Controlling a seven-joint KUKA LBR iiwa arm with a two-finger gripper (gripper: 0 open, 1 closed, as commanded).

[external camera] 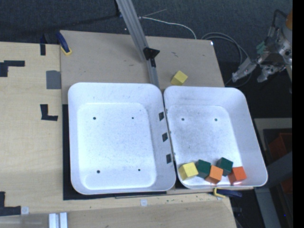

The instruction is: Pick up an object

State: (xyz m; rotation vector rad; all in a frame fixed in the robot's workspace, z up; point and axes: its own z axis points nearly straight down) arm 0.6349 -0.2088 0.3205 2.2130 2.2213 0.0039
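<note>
Pincer (256, 70): sat at the upper right of the camera view, off past the far right corner of the right bin (247, 127), above dark floor rather than the tabletop (114, 56).
Pincer state: could not tell; too small and blurred at that edge to read. Nothing seen held in it.
Candidate objects: five small blocks bunched in the near corner of the right bin, namely a yellow block (188, 169), a dark green block (203, 167), an orange block (215, 174), a second green block (225, 165) and a red-orange block (237, 174). Several touched one another.
Direction from pincer: cluster lay well apart, toward the near edge of the bin and a little leftward of the pincer.
Stray block: one yellow cube (179, 78) on the tabletop outside both bins, leftward of the pincer, about level with it.
Left bin (76, 127): farther from the pincer.
Judgement: cluster looked the likelier target; tight packing could spoil a clean grip.
</note>
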